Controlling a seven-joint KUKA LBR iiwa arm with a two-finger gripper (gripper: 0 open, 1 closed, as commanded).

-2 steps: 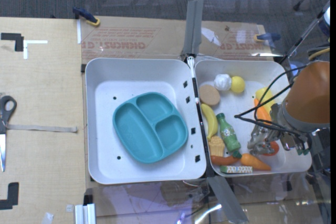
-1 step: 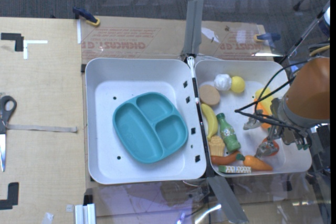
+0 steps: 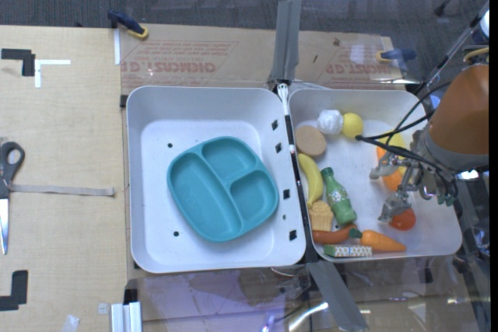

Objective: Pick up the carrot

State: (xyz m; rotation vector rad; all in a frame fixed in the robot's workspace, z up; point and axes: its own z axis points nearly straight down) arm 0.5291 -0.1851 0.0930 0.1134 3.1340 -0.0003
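Orange against the white bin (image 3: 447, 245), the carrot (image 3: 381, 241) is lying flat along the near wall, just below and a little left of the jaws. The gripper (image 3: 397, 202) is hanging low over the right bin with its fingers pointing down, probably lining up for a grab. I cannot tell whether it is released or clenched; cables blur it. A red tomato (image 3: 402, 220) is sitting right beside the tips, so it may be getting in the way. The green bottle (image 3: 337, 197) is lying further left.
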